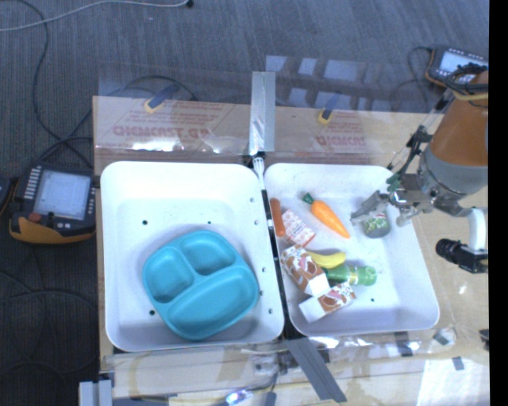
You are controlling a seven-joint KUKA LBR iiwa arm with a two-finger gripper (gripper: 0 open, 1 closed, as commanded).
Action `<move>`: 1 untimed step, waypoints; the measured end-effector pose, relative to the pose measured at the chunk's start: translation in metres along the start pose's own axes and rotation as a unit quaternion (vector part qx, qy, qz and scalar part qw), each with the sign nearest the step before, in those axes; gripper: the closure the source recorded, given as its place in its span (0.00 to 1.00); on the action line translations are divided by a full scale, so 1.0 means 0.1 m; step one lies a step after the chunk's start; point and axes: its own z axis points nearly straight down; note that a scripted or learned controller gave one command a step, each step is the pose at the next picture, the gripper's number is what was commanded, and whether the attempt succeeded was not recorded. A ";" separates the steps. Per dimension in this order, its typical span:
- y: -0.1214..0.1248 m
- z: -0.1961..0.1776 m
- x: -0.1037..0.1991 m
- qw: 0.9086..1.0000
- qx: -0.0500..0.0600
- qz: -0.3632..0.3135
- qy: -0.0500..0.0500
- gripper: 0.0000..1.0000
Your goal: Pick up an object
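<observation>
Gripper hangs low over right bin, upper-right part, just above small grey-green object. How wide it stands, or whether it grips, can't tell. Carrot just beside, left. Approach likely suits isolated piece.

A robot lab here: teach pendant on grey carpet, loose cables, taped-up bench
</observation>
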 end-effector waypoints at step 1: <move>0.26 1.20 0.19 0.999 -0.002 -0.051 -0.001 0.00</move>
